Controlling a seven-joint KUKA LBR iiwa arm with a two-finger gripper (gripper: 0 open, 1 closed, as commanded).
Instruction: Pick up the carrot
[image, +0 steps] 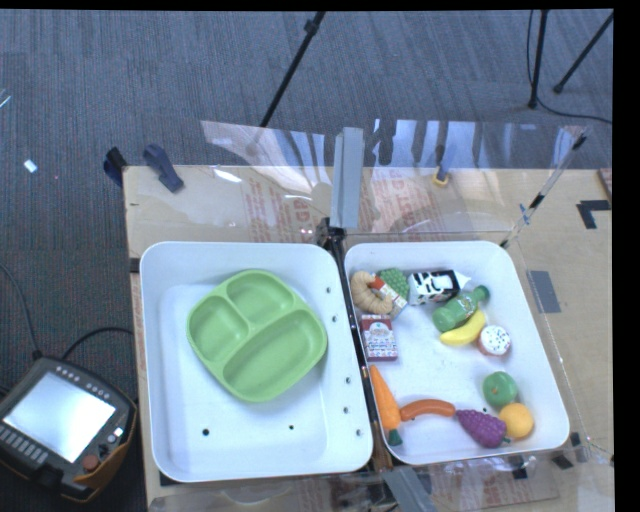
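The carrot (385, 403) is orange with a green tip. It lies along the left wall of the right bin (535, 330), near that bin's front left corner, with its green end pointing to the front. A reddish sausage (427, 408) lies just to its right, almost touching it.
The right bin also holds a small red box (378, 338), a pretzel (368, 290), a cow-patterned carton (435, 286), a green bottle (460, 308), a banana (464, 331), purple grapes (482, 427), a green apple (500, 388) and an orange (517, 420). A green divided plate (257, 334) lies in the left bin (160, 300).
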